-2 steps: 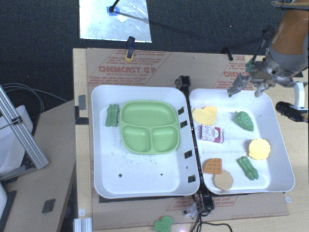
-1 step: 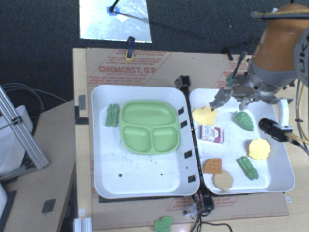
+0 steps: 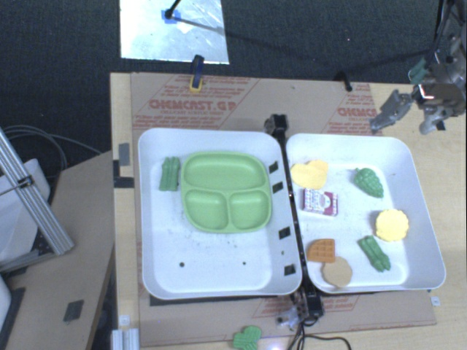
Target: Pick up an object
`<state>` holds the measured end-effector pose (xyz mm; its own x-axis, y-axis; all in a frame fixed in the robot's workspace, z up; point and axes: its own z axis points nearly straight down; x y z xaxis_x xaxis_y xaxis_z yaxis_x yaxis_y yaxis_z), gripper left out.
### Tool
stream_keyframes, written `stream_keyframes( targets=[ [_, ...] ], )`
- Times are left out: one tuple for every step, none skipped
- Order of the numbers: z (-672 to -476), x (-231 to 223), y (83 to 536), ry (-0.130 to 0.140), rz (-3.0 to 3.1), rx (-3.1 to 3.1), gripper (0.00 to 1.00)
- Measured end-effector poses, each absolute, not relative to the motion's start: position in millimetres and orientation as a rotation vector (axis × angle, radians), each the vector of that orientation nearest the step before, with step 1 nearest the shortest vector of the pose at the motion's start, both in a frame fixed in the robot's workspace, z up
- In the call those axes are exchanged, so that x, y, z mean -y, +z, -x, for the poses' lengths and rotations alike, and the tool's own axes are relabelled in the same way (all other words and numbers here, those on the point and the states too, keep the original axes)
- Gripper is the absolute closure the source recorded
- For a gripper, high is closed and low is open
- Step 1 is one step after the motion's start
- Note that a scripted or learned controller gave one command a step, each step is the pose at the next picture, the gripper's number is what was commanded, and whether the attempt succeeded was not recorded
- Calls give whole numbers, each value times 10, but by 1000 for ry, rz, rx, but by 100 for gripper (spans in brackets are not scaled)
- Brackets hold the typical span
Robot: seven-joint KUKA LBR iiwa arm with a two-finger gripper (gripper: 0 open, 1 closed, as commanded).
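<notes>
Objects (image 3: 319, 202) lie unobscured in right bin (image 3: 419, 195); jaws (image 3: 408, 115) spread, empty

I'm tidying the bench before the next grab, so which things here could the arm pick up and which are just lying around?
For the job: gripper; in the right bin, yellow heart, pink carton, two green leaves, yellow disc, waffle, tan cookie.

Lying about: green tray, green strip, green clover, yellow clip.
</notes>
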<state>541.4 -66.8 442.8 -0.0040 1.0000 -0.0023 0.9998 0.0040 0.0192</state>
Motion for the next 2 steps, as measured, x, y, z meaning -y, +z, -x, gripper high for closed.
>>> stream_keyframes(
  targets=[
    [-5109, 418, 2642, -11, -2226, -2231, 0],
    [-4870, 1138, 3297, 4, -2219, -2211, 0]
  ],
)
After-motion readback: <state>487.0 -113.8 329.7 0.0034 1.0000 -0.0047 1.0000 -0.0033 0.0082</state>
